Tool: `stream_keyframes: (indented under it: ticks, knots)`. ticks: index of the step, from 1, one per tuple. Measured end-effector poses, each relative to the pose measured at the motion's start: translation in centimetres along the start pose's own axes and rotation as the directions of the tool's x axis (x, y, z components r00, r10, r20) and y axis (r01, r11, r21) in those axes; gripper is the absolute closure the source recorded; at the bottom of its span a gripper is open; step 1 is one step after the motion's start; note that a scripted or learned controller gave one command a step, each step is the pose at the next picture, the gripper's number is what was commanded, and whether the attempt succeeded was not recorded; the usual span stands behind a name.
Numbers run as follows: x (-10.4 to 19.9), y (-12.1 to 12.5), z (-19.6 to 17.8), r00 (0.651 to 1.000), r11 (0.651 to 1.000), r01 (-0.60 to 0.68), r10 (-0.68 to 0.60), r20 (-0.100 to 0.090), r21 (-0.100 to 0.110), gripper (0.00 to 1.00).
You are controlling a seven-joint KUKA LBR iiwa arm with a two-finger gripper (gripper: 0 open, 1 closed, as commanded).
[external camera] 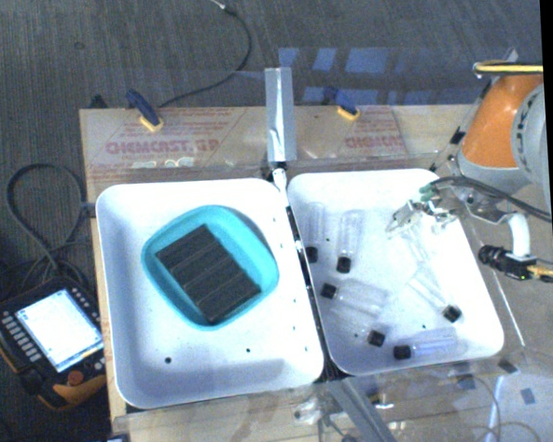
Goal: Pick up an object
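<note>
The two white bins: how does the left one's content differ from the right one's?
The left bin holds one large blue tray with a dark ridged insert; the right bin holds several small clear vials with black caps, scattered and lying at different angles. The left bin's load sits central, the right bin's spreads across the floor. Both bins are shallow and white.

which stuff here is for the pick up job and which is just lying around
For the job:
gripper
clear tubes with black caps
right bin
blue dish with black block
left bin

Lying about:
handheld screen
black cable
clamps
</note>
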State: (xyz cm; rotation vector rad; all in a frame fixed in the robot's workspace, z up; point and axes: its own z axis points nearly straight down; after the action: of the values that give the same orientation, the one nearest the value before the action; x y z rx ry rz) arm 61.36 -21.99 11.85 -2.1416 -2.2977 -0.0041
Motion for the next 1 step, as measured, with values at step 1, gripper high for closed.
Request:
stream_keyframes:
  ticks: [1]
  knots:
    - [0.73, -3.73, 2.57, 0.996, 0.996, 0.087, -0.087, 0.001, -0.017, 0.00]
